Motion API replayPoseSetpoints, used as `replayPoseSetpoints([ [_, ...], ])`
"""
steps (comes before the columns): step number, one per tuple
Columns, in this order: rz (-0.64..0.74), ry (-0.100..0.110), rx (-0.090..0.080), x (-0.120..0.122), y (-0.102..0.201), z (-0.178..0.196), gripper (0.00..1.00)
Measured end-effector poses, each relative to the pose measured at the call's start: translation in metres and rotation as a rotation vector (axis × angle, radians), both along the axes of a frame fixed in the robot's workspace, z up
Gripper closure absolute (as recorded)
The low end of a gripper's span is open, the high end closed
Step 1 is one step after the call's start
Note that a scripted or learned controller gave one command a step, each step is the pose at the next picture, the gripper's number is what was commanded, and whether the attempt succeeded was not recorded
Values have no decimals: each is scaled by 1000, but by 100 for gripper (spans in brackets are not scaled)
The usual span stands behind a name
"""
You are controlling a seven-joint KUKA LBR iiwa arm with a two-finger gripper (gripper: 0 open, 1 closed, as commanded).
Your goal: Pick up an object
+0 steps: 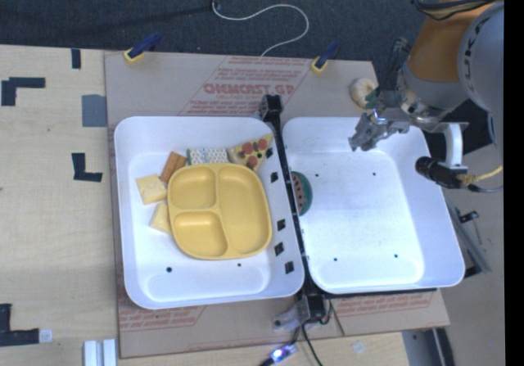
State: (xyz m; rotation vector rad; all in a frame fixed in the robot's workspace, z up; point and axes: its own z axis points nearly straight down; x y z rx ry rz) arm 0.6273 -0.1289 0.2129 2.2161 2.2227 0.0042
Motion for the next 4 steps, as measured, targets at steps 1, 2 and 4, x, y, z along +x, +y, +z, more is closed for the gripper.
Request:
replayPoseSetpoints([
  [1, -1, 4, 1, 0, 1, 12, 100],
  [2, 2, 6, 2, -22, 46, 21, 100],
  [4, 3, 10, 1, -72, 154, 2, 100],
])
